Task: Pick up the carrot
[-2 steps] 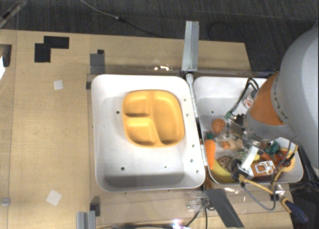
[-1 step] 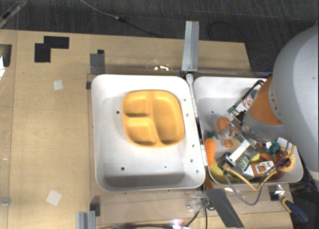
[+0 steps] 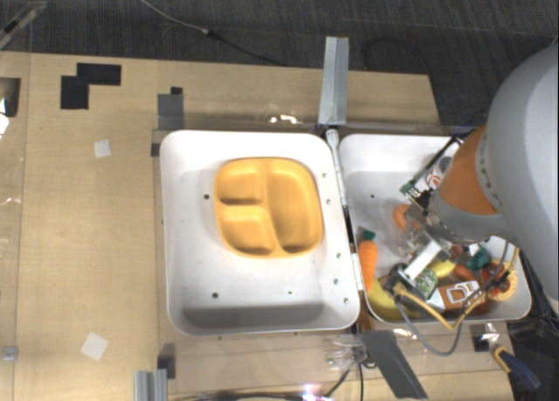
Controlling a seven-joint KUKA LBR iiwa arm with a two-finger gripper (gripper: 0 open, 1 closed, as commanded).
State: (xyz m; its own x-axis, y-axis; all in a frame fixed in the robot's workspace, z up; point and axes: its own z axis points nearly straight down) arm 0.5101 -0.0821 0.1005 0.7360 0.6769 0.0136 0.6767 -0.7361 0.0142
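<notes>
The carrot (image 3: 369, 260), orange with a green top, lies along the left wall of the right bin (image 3: 376, 163), its green end pointing to the back. My gripper (image 3: 412, 226) hangs low over the middle of that bin, just right of the carrot and apart from it. The grey arm with its orange band (image 3: 461, 185) covers the bin's right half.
A yellow banana (image 3: 382, 300) lies at the right bin's front left, just below the carrot. Small colourful items (image 3: 476, 259) crowd the front right, and a small orange piece (image 3: 399, 215) sits by the gripper. The left bin (image 3: 188, 242) holds a yellow divided plate (image 3: 265, 205).
</notes>
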